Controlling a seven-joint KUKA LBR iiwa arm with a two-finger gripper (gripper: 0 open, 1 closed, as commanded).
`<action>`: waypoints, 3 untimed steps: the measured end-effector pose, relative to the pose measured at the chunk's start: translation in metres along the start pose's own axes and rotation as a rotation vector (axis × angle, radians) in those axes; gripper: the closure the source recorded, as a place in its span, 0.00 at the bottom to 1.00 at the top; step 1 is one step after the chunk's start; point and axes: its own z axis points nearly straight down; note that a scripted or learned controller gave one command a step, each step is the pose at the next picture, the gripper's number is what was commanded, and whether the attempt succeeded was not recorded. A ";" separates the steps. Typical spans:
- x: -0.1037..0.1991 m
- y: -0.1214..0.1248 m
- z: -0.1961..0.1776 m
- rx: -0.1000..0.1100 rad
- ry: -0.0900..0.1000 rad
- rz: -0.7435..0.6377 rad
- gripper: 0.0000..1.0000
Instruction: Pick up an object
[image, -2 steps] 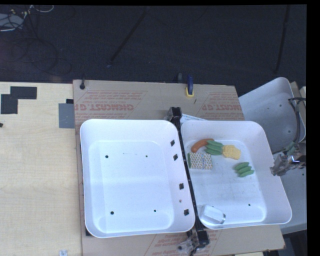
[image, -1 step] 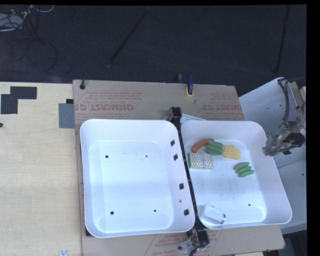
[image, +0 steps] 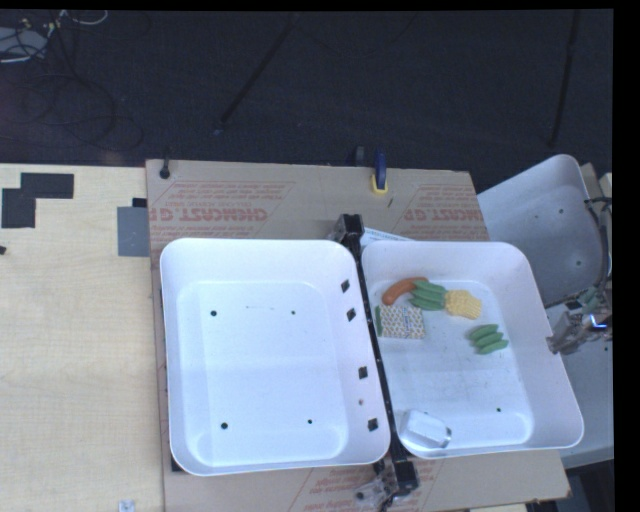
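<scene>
Several small objects lie in the right bin (image: 455, 390), toward its far side. An orange sausage-shaped piece (image: 398, 290) touches a green pod (image: 428, 295). Just right of the pod is a yellow corn-like piece (image: 462, 303). A speckled square pad (image: 402, 322) lies near the divider, below the orange piece. Another green pod (image: 488, 339) sits alone further right. A white rounded object (image: 425, 432) rests in the bin's near left corner.
The left bin (image: 260, 360) stands beside the right one, with a black divider (image: 362, 340) between them. A light grey panel (image: 540, 215) and a small metal fixture (image: 578, 328) sit past the right bin's outer rim. Brown board underlies both bins.
</scene>
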 end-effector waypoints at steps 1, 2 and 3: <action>0.000 0.072 0.017 -0.005 -0.003 -0.005 1.00; 0.001 0.000 0.006 0.001 0.001 -0.001 1.00; 0.005 0.074 0.028 -0.005 -0.003 -0.006 1.00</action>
